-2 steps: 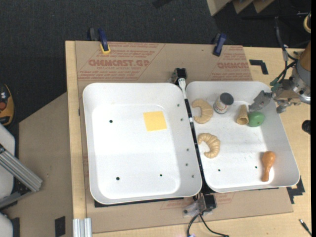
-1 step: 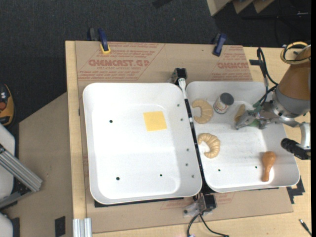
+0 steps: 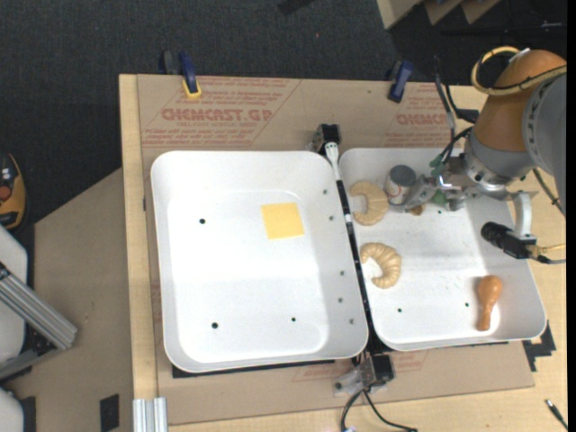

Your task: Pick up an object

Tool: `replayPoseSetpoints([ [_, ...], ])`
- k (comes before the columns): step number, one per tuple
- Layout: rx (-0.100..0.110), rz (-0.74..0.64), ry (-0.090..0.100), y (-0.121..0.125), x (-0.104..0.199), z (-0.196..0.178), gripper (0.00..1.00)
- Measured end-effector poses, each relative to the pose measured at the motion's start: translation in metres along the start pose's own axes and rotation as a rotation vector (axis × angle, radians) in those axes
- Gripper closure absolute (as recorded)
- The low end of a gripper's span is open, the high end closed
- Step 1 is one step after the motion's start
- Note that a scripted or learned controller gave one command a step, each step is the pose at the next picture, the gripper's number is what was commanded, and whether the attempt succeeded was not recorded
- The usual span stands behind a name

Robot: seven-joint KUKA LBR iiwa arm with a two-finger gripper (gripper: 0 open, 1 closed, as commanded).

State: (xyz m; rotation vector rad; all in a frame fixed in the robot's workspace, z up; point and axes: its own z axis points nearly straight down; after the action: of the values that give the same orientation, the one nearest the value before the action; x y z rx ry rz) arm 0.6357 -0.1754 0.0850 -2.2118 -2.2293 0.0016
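1. I see the end effector (image 3: 416, 196) low over the right bin (image 3: 526, 324), in its far part, near twelve o'clock of that bin; I cannot tell from this angle how it is set.
2. Just at its nine o'clock lies a pale ring-shaped pastry (image 3: 368, 202), hard against the bin's left wall. Whether the end effector touches it I cannot tell.
3. At six o'clock from that ring, apart from it, a curled croissant-like piece (image 3: 382, 265) rests near the left wall.
4. Down at four o'clock of the right bin, near the right wall, a brown drumstick-shaped object (image 3: 487, 300) lies with its narrow end toward the near rim.
5. The arm (image 3: 513, 115) comes in from three o'clock, its orange band above the wrist.
6. In the left bin (image 3: 180, 331), a flat yellow square (image 3: 283, 220) sits slightly toward one o'clock of centre.
7. Both bins stand side by side on a brown board on the table (image 3: 225, 106), blue clamps (image 3: 188, 70) at its far edge.
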Motion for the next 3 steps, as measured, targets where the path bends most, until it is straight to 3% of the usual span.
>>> replayPoseSetpoints([
  [1, -0.003, 0.009, 0.009, -0.031, -0.047, -0.001, 0.00],
  [2, 0.001, 0.003, 0.002, -0.022, 0.011, 0.000, 0.00],
  [3, 0.002, 0.009, 0.010, 0.003, -0.047, -0.001, 0.00],
])
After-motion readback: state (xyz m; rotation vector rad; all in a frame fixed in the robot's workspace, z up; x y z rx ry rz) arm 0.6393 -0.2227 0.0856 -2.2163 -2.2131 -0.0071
